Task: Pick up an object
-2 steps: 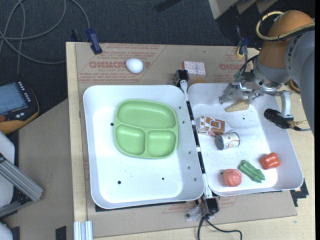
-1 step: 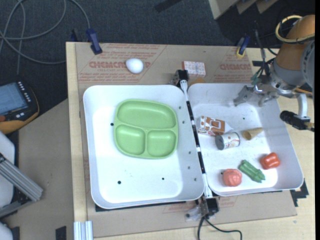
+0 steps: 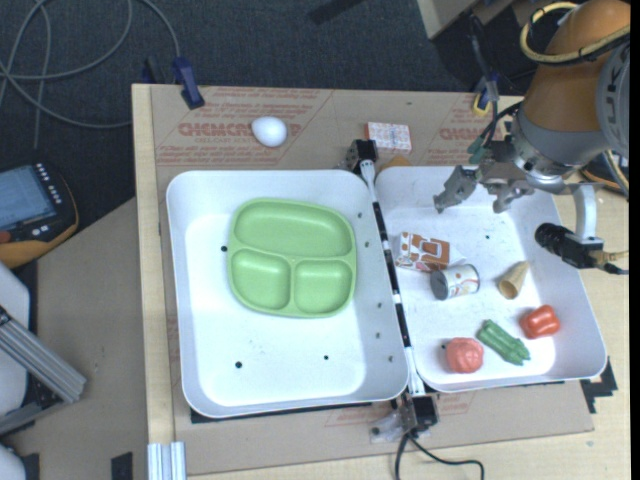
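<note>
My gripper [image 3: 473, 197] hangs over the far part of the right bin [image 3: 575, 313], fingers spread open with nothing between them. Below it in that bin lie a brown-and-white carton [image 3: 422, 251], a small can on its side [image 3: 455, 281], a tan cone [image 3: 513, 279], a red pepper [image 3: 540, 321], a green vegetable [image 3: 503, 341] and a red tomato-like fruit [image 3: 462, 355]. The carton is the nearest item to the gripper, a little toward the front left of it.
The left bin [image 3: 200, 318] holds a green divided plate [image 3: 292, 257]. On the bench behind the bins sit a white egg [image 3: 268, 130] and a small patterned box [image 3: 388, 136]. A blue clamp [image 3: 187, 81] grips the board's far left corner.
</note>
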